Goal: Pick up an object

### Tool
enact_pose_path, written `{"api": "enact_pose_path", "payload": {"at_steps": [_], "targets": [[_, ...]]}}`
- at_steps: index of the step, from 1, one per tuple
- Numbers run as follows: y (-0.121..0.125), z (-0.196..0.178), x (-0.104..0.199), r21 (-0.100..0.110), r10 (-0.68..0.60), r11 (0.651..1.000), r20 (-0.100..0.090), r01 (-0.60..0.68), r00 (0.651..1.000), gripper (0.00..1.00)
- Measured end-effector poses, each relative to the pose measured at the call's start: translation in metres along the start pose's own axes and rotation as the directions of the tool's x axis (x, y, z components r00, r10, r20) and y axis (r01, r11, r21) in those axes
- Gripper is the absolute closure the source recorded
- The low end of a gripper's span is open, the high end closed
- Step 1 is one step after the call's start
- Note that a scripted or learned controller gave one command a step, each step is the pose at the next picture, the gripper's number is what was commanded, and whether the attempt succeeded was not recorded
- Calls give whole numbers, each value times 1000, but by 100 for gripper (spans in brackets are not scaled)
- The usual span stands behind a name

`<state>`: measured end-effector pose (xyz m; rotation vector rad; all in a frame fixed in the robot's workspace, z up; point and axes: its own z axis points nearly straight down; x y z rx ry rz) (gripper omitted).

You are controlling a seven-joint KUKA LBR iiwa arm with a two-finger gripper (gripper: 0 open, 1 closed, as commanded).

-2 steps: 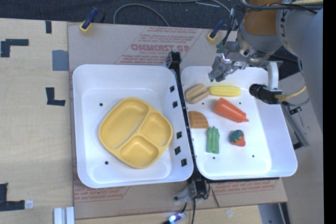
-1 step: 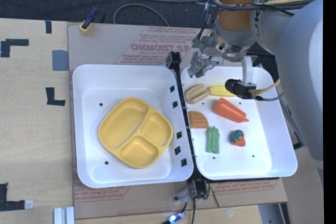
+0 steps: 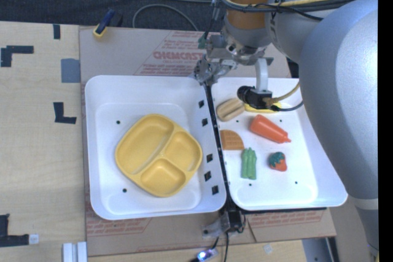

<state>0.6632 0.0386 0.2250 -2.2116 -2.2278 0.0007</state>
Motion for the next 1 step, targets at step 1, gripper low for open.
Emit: {"api": "enact_pose_path", "payload": {"at_steps": [1], "targets": [[2,12,60,2,0,1000,1,0,1000,100]]}}
